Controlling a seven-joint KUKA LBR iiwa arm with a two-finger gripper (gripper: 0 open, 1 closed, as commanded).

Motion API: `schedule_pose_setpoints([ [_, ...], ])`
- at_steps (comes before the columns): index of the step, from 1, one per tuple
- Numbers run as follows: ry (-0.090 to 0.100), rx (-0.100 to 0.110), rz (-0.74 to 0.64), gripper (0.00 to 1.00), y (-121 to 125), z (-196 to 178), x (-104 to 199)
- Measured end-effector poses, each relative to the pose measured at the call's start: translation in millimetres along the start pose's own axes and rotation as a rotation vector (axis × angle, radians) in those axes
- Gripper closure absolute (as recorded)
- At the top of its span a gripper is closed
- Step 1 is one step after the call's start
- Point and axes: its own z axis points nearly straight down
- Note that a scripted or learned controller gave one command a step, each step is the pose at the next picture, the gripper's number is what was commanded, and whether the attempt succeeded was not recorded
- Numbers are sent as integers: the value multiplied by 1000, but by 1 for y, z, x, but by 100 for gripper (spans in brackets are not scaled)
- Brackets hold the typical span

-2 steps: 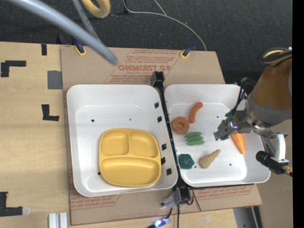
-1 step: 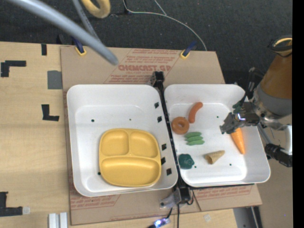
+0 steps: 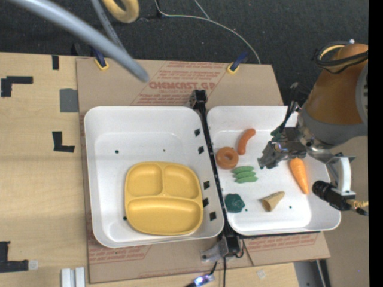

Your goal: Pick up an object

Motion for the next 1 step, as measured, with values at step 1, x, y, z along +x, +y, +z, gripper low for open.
schedule_pose_setpoints([
  [1, 0, 2, 0, 100, 1, 14, 61],
])
